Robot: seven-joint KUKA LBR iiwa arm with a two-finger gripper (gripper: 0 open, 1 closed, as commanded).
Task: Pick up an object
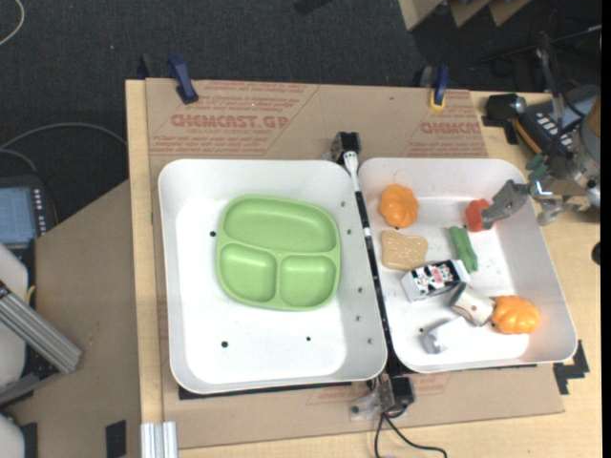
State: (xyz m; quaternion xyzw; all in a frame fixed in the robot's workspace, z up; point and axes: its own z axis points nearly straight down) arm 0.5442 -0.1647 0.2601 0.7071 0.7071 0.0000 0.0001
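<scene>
You have several small objects to choose from, all lying in the right bin (pixel 549 265): an orange pepper-like piece (pixel 398 205) near the bin's far left corner, a tan slice of toast (pixel 404 249) just in front of it, a green strip (pixel 464 250) to the right of the toast, and a small black-and-white printed box (pixel 434 279) below those. Nearer the front edge you see a white and brown piece (pixel 471 305) touching a second orange item (pixel 514 316), and a small grey item (pixel 434 335) towards the front rim. A small red object (pixel 474 215) sits by the far right part of the bin, right at the tip of the gripper (pixel 503 205), which reaches in from the right edge over the bin's rim; you cannot tell from here whether it has closed on the red piece or how it stands. In the left bin (pixel 186 284) a green divided plate (pixel 279 253) lies flat in the middle. Both bins rest on a cardboard sheet (pixel 248 113) clamped to the bench.
</scene>
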